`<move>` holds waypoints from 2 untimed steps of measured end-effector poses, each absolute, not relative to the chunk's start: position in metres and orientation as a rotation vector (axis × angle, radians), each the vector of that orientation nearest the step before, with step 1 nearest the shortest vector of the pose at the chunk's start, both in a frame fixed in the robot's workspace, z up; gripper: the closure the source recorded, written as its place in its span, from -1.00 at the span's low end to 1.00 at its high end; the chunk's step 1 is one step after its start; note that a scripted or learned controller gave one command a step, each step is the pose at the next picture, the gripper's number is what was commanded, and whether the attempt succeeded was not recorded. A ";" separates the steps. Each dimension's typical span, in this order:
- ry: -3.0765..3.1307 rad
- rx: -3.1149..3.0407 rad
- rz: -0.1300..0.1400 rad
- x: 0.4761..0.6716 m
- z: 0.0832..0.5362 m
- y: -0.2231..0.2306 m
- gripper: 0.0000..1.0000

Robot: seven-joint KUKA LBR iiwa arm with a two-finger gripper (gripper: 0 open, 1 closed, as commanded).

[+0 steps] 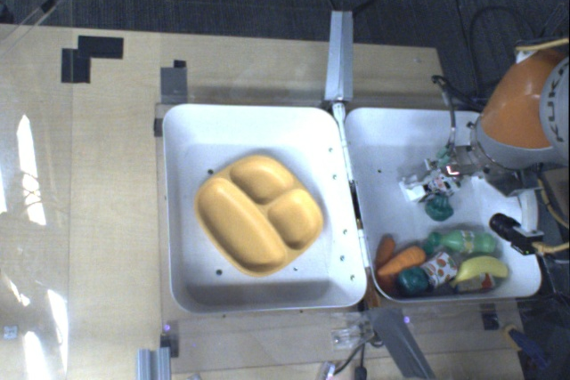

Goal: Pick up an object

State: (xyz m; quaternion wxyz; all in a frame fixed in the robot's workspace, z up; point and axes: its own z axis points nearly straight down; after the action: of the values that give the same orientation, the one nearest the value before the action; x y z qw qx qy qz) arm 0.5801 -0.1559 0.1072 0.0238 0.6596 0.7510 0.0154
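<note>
We find the claw (436,185) low in the right bin (383,138), above a teal object (438,209) (finger state: cannot tell). Approach step; next, descend and grip.

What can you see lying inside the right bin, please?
A carrot, a banana, a green bottle and a teal piece under the gripper. Items beneath the pile are hidden.

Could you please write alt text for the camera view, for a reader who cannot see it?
A grey arm with an orange band reaches from the right into the right white bin, its pincer just above a small teal object. Toy foods, including a carrot and a banana, crowd that bin's near edge. The left bin holds a yellow three-compartment tray.
</note>
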 end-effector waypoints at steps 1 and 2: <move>2.315 2.068 0.049 0.582 0.106 -0.162 -1.00; 2.363 2.021 0.039 0.603 0.105 -0.184 -1.00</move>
State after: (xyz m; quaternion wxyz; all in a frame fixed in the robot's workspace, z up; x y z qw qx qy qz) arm 0.6033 -0.1836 0.1051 0.0159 0.6497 0.7599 0.0125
